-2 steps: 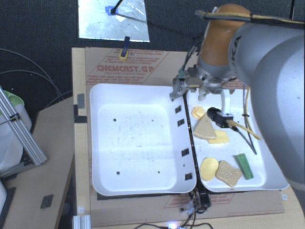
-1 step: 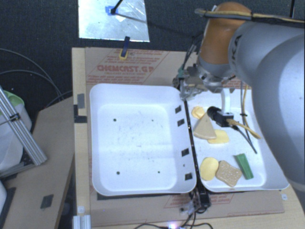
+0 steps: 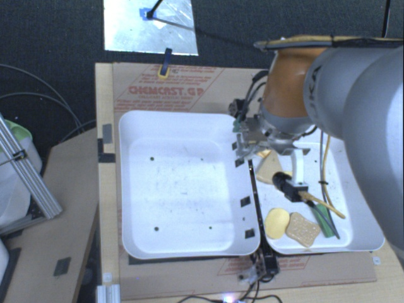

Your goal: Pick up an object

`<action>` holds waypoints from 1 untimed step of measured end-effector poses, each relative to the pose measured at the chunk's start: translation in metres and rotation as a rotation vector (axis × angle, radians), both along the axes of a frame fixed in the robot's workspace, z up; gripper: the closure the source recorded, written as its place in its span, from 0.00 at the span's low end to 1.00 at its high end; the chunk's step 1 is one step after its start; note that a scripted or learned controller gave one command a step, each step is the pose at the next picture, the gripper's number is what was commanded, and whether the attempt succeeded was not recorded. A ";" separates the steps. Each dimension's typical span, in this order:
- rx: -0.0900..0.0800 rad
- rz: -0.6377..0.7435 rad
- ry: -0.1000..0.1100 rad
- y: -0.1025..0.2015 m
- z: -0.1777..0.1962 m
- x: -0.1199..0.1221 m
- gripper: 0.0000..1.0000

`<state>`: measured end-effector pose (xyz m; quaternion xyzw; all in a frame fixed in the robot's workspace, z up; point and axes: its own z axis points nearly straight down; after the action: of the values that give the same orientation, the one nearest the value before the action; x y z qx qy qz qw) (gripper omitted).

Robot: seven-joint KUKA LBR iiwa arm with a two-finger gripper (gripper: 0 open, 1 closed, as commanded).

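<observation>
Claw over R bin, by cracker.

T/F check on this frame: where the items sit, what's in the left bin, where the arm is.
1. The cracker lies in the right bin. True.
2. The yellow round piece sits in the left bin. False: it is in the right bin, beside the cracker.
3. The arm hangs over the right bin. True.
4. The green stick lies outside both bins. False: it is in the right bin.
5. A cardboard sheet lies under the bins. True.
</observation>
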<state>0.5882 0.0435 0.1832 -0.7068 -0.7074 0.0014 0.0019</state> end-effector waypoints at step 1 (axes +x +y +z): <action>0.002 0.004 -0.025 0.000 0.253 -0.022 1.00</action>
<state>0.5660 0.0432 0.4363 -0.7054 -0.7088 -0.0082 -0.0063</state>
